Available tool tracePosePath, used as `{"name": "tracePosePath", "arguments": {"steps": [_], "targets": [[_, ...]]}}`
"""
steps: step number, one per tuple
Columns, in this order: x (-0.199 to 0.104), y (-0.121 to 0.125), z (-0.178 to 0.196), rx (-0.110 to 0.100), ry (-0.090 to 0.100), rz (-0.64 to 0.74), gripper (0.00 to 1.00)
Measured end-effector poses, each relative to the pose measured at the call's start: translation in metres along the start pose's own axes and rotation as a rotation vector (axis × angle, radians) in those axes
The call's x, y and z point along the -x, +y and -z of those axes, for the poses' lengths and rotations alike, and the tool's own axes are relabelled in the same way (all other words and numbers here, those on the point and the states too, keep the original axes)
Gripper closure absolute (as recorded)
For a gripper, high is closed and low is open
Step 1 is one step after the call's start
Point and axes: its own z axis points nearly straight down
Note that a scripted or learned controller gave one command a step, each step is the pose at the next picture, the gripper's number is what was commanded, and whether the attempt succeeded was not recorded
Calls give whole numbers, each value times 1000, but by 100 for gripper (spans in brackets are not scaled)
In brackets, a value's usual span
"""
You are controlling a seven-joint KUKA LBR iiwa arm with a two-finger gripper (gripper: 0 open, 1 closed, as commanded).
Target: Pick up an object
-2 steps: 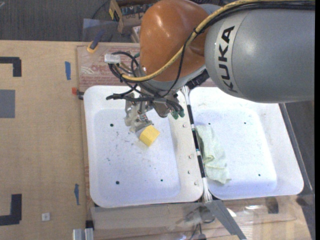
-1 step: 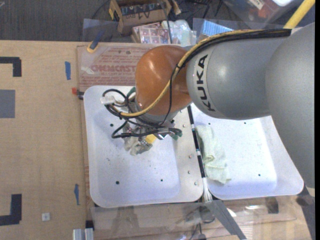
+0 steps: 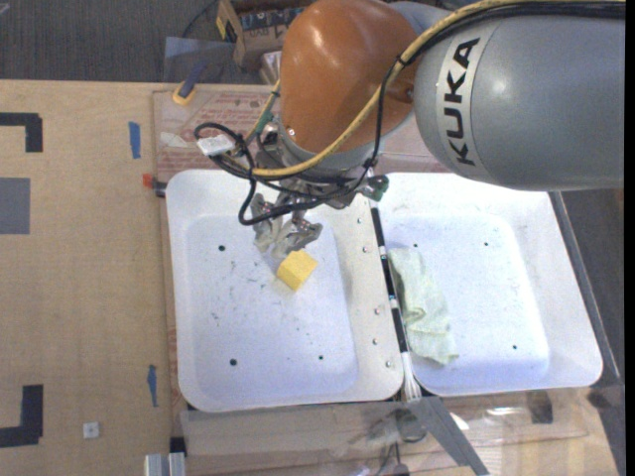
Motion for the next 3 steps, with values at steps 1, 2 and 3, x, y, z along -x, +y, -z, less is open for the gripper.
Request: {"name": "tracePosePath", "arguments": {"steps": [1, 2, 3], "targets": [[-33, 43, -144, -3, -2, 257, 100], [-1, 48, -60, 4, 2, 440, 100], [-26, 64, 77, 5, 2, 795, 100]]}}
